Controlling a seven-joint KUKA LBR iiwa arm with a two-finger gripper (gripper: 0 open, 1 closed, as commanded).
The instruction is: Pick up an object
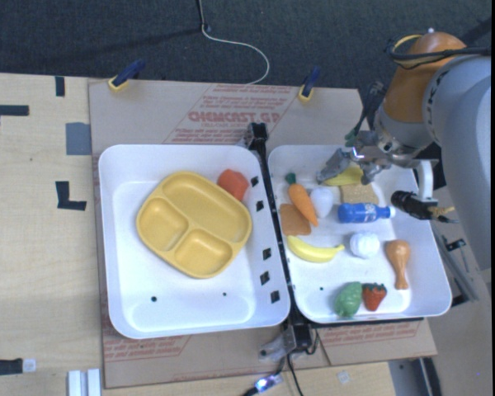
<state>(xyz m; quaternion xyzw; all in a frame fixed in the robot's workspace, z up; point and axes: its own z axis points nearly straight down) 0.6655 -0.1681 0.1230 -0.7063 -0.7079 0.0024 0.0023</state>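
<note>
My gripper [350,168] hangs low over the back of the right bin [441,299], fingers spread apart. A small yellow piece [349,177] lies just under and between them, resting on the bin floor. Right beside it are a tan cracker [360,195], a blue bottle [363,214] and an orange carrot [303,202]. Farther forward lie a yellow banana [313,250], a white round piece [365,244], a brown drumstick [399,262], a green broccoli [347,299] and a red strawberry [374,295].
The left bin [120,295] holds a yellow divided plate [195,223] with a red-orange fruit [233,183] at its back corner. A black divider [268,221] runs between the bins. The grey arm [454,114] fills the upper right.
</note>
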